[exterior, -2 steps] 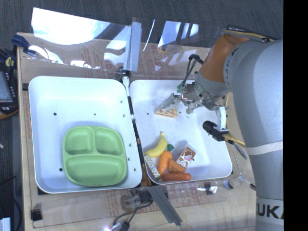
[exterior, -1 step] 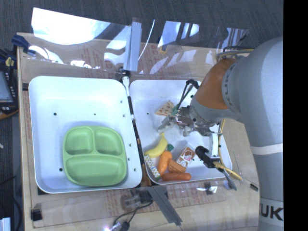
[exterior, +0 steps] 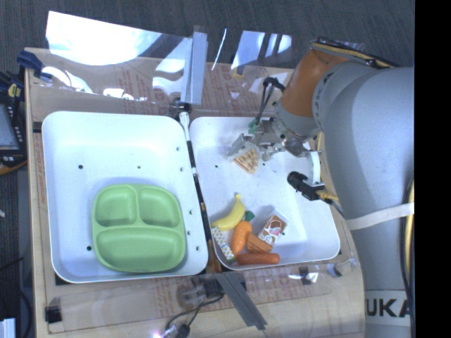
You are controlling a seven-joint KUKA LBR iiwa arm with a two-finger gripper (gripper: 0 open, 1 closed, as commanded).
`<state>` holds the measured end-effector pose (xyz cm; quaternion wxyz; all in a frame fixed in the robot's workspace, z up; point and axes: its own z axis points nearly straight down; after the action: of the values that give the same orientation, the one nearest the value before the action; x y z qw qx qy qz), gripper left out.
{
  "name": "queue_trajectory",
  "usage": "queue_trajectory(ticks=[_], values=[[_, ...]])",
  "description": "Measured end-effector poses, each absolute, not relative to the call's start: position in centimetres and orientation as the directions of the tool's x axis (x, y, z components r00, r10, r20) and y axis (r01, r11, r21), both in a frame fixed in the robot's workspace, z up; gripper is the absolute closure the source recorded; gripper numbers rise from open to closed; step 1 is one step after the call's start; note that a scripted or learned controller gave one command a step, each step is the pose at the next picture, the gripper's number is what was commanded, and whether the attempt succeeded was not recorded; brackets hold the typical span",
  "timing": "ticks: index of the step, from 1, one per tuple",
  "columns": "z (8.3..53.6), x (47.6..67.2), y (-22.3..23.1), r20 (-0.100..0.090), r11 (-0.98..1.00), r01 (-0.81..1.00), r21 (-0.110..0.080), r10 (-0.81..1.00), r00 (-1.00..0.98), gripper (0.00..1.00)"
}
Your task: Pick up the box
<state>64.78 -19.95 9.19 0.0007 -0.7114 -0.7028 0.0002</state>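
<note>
The gripper (exterior: 248, 145) hangs low over the far part of the right bin (exterior: 320, 241), its fingers spread just above a waffle-patterned cracker (exterior: 246, 162), pinching nothing. The box (exterior: 273, 229) lies near the bin's near edge, beside the carrots (exterior: 248, 243) and banana (exterior: 231, 215), well apart from the gripper. The pick seems not yet begun.

Pincer (exterior: 248, 144) hovers over right bin (exterior: 318, 239), box (exterior: 273, 228) near carrots (exterior: 248, 243).

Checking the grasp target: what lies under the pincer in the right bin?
A waffle-patterned tan piece lies on the bin floor beneath the pincer. Its upper part is covered by the pincer.
</note>
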Motion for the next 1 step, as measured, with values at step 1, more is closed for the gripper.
queue_trajectory(ticks=[1], values=[[9.12, 59.06, -15.92, 0.000, -0.149, 0.989, -0.005, 0.989, 0.149, 0.00]])
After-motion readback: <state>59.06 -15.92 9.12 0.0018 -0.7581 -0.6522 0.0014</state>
